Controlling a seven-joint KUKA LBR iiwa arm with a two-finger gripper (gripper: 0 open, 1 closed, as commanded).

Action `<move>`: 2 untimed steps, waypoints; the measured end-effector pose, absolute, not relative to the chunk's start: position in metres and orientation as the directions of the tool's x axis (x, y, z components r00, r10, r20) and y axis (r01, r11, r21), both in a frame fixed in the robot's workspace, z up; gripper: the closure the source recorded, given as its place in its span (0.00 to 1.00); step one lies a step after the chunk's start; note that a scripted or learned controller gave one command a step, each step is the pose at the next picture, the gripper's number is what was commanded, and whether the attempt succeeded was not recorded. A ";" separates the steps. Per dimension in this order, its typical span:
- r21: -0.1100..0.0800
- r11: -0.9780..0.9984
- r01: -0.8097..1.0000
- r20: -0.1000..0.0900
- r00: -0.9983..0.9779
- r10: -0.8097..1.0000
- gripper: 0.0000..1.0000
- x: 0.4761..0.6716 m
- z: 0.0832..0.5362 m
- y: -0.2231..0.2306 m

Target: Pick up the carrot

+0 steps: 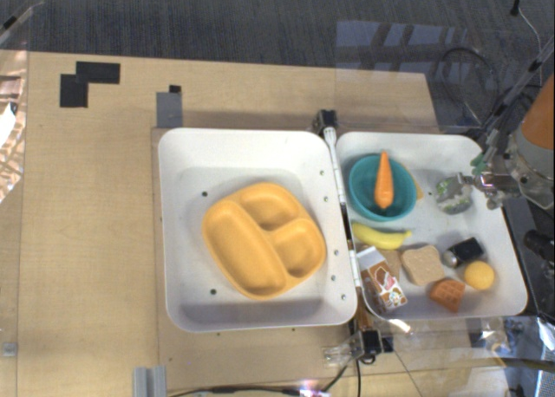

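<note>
Pale wood makes up the desk (87,239), which carries two shallow white bins side by side, with dark carpet beyond its far edge.

Nearest the camera in the right bin (513,300) lie a small snack packet (384,283), a slice of toast (421,264), an orange-brown wedge (447,294), a lemon (479,276) and a little black block (466,250). Just behind them a banana (381,236) rests against the foot of a teal bowl (381,187). The left bin (173,178) holds a yellow divided plate (263,237).

The carrot (383,179) lies inside the teal bowl, tip pointing away from the camera, its thick end toward the banana, roughly along the bowl's middle.

At the right bin's far right rim sits the pincer (475,180), well apart from the bowl and beside a small grey-green object (453,193); whether it is released or clenched I cannot tell from this slanted view.

The step in hand looks like the approach. To do it well, the arm should travel left above the bin's contents until centred over the bowl, then turn so its closing line crosses the carrot's narrow width. Descending over the carrot's thicker half gives more to bite; the bowl's rim leaves little side room, so a steep, straight drop seems safest.
</note>
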State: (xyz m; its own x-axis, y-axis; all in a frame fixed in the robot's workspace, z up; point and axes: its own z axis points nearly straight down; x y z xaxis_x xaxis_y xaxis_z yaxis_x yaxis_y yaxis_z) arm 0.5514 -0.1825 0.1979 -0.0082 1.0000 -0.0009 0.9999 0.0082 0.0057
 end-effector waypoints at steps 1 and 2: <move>0.007 -0.022 1.000 0.002 0.022 1.000 0.00 0.607 0.098 -0.096; 0.006 -0.389 0.921 0.003 0.389 0.921 0.00 0.634 0.091 -0.103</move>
State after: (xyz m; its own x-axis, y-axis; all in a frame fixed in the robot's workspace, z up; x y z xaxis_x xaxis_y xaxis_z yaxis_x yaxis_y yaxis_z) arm 0.6344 -0.1026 0.0906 0.3895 0.9210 0.0026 0.9210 -0.3895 0.0062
